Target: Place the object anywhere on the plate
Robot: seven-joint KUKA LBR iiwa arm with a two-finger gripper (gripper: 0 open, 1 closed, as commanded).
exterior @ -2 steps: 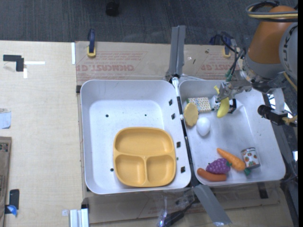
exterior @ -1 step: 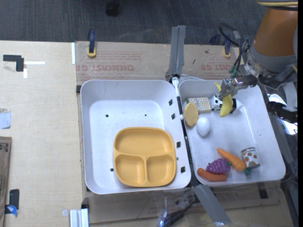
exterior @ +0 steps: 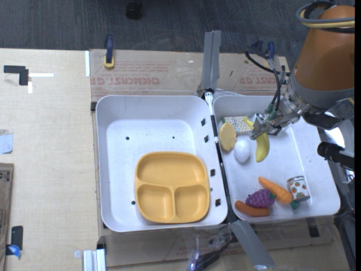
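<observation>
Yellow plastic plate point(exterior: 172, 186), rounded square with three compartments, lies in the left bin point(exterior: 113, 151). Right bin point(exterior: 321, 168) holds smooth toy food: white egg point(exterior: 242, 150), pale potato-like piece point(exterior: 227, 136), carrot point(exterior: 275, 189), purple grapes point(exterior: 259, 197), small can point(exterior: 298, 188). Gripper point(exterior: 265, 127) is low over the banana point(exterior: 262, 147), touching its upper end; cannot tell how far open. Banana's long axis runs near-far, curved.

Yellow plate point(exterior: 172, 194) in left bin point(exterior: 113, 151), gripper point(exterior: 265, 127) above banana point(exterior: 262, 147) in right bin point(exterior: 316, 151)
</observation>
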